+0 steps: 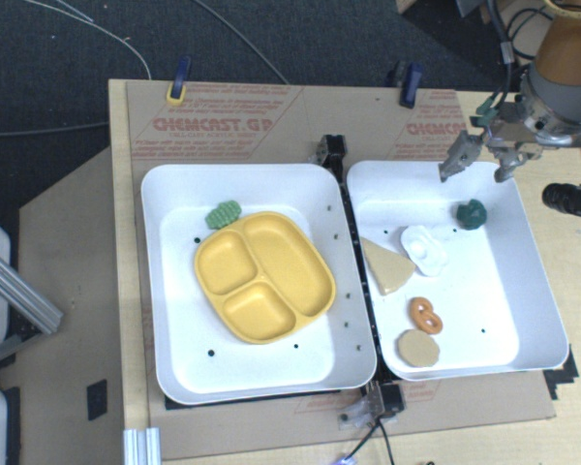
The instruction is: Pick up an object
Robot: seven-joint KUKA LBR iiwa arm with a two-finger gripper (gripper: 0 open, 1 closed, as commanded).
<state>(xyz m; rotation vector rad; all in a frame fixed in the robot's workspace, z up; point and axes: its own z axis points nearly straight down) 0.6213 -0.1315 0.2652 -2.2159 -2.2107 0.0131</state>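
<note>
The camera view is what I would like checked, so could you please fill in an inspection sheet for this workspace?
Surface: bench board bears left bin and right bin, side by side.
Job's things: in right bin, teal lump, white piece, tan wedge, orange ring, beige disc.
Clutter: yellow divided plate and green piece in left bin.
Grippers: gripper open above right bin's far edge, holding nothing.
Cables: grey cables on floor.
Surroundings: dark carpet; blue clamps on board's far edge.
</note>
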